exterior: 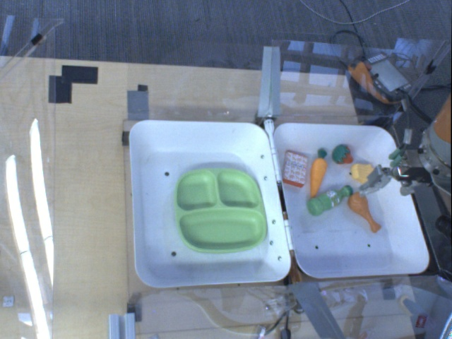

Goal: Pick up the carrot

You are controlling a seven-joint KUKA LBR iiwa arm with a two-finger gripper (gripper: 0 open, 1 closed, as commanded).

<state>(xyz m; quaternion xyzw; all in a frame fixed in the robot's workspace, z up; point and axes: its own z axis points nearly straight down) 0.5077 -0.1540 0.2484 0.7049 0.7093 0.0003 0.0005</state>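
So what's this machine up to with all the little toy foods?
A robot arm reaches in from the right, its gripper over the right bin. It is meant to pick up the carrot, which lies untouched near the bin's left side, beside a red packet and a green bottle. A chicken drumstick lies closer to the gripper. The left bin holds a green divided plate.

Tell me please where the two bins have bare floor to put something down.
Free: the right white bin floor below the green plastic bottle and orange drumstick; the left white bin margins around the green divided plate. Crowded: the right bin's upper half, around the orange carrot.
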